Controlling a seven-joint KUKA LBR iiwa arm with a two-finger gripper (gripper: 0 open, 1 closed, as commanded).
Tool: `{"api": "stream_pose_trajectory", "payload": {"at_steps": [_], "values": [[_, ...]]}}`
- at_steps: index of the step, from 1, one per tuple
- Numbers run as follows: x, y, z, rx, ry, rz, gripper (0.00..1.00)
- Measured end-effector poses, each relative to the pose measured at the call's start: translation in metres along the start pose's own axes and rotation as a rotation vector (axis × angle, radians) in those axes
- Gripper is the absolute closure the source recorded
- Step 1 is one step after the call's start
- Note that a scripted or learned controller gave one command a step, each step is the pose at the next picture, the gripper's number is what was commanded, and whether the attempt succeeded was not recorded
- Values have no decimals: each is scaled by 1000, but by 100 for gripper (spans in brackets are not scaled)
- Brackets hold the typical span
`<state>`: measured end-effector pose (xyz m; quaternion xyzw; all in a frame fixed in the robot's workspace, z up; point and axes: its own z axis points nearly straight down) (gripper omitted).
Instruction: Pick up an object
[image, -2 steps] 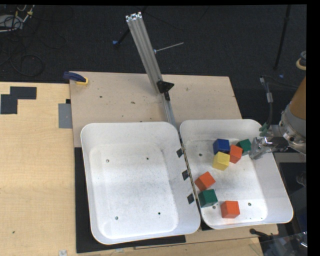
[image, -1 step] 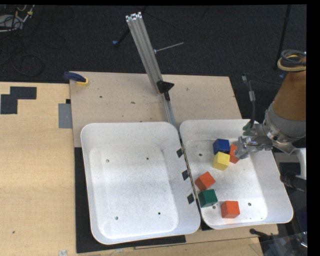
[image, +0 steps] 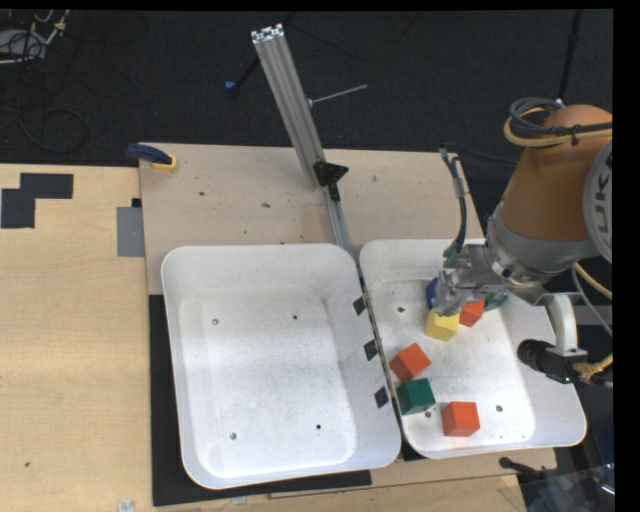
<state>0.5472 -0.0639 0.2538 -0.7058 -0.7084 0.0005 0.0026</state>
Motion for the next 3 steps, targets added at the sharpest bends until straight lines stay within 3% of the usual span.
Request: {"api": "stream_pose_trajectory", "payload": {"at_steps": [2, 3], "values": [[96, -14, 29, 1, -1, -1, 100], [150, -11, 18, -2, -2, 0, 100]]}}
